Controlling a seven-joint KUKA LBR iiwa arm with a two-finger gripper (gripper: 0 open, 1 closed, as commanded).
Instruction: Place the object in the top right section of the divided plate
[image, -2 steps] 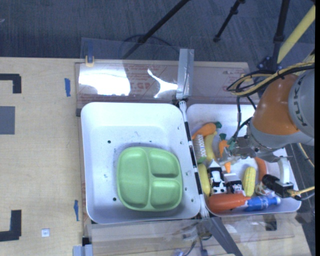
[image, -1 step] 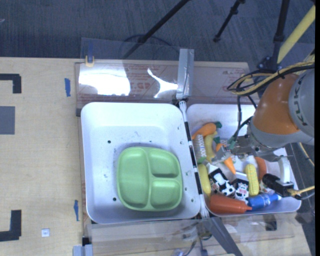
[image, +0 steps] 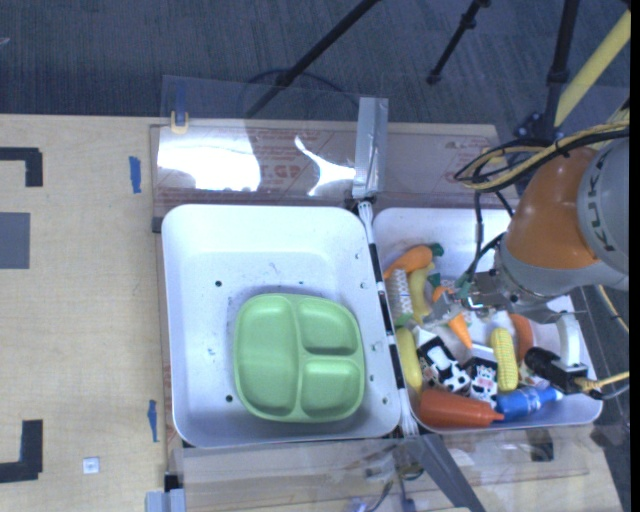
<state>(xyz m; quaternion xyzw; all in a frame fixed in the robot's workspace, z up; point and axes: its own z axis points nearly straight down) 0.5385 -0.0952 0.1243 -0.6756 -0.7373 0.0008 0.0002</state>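
Observation:
A light green divided plate (image: 297, 356) lies in the left bin (image: 200, 250), with one large section on its left and two smaller ones on its right. The right bin (image: 470, 225) holds a heap of toy food: an orange carrot (image: 411, 260), a yellow corn cob (image: 504, 359), a big orange-red carrot (image: 455, 408), a yellow banana (image: 408, 360), a black-and-white cow figure (image: 470, 379) and a blue piece (image: 522, 403). My gripper (image: 452, 300) reaches down into this heap at the right bin's middle, right above a small orange piece (image: 460, 331).
A clear plastic wall (image: 260, 150) stands behind the left bin, with a metal post (image: 369, 150) between the bins. Cables hang around the arm at the right. Tripod legs cross the dark floor at the back. Wooden bench stretches out to the left.

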